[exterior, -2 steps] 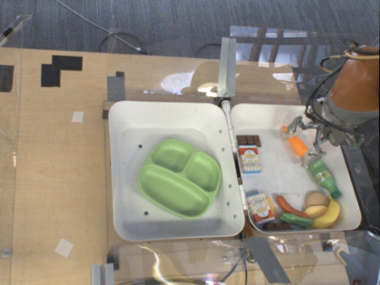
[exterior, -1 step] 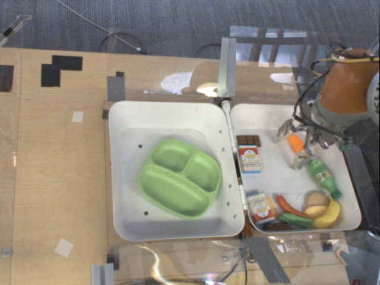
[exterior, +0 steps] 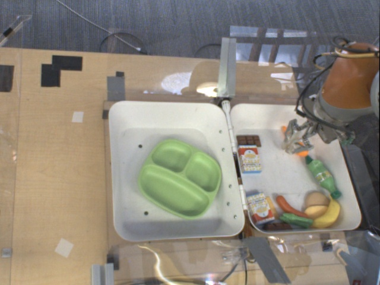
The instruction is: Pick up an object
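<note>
Wooden bench, pale, with black markers at its far left corner; grey carpet beyond. All places below are given relative to the metal divider that runs between the two bins.

1. Left bin, white, shallow, just left of the divider. Holds item 2 alone; probably the drop side.
2. Green tray, three compartments, lying flat at a slant left of the divider, near the bin's middle.
3. Right bin, white, just right of the divider. Holds the loose goods, so the pick source.
4. Arm, grey with an orange band, entering far right of the divider and bent steeply down over the right bin's far right corner, cables looped beside it.
5. Gripper, right of the divider, low over bare bin floor. Whether the pincer is apart or together cannot be told; nothing is seen clamped in it.
6. Green bottle, lying on its side, far right of the divider, just below the gripper: judged the likeliest target.
7. Banana, sausage, a pale round item, a dark green item: heaped at the near right corner, touching.
8. Two small cartons: one against the divider, one nearer the camera.
9. Chocolate bar, just right of the divider, touching the first carton's far end.
</note>
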Robot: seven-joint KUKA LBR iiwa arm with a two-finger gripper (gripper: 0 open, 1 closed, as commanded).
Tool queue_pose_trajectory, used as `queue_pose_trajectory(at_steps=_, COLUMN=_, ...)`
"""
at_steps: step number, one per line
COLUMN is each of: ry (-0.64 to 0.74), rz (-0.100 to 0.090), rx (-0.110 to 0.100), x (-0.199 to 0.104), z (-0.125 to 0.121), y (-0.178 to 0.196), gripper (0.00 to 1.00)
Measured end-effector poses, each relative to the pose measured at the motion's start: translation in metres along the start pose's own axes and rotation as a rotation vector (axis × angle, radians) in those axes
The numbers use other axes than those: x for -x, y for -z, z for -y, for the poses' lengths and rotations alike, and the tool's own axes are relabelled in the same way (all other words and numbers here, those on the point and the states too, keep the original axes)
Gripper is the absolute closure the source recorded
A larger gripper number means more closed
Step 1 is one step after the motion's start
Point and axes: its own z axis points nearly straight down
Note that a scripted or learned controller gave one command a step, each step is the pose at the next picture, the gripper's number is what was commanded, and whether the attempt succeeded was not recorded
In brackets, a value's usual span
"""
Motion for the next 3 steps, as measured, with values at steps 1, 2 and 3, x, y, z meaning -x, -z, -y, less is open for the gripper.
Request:
queue_pose_trajectory(at_steps=1, ry=0.000, rz=-0.001, rx=0.000, x=0.000, z=0.000, y=0.000, gripper=0.00)
queue_pose_trajectory(at_steps=2, ry=0.015, rz=-0.015, rx=0.008, x=-0.004, z=-0.012, y=-0.016, gripper=0.00)
queue_pose_trajectory(at_steps=3, ry=0.017, rz=0.000, rx=0.000, x=0.001, z=-0.010, y=0.000, gripper=1.00)
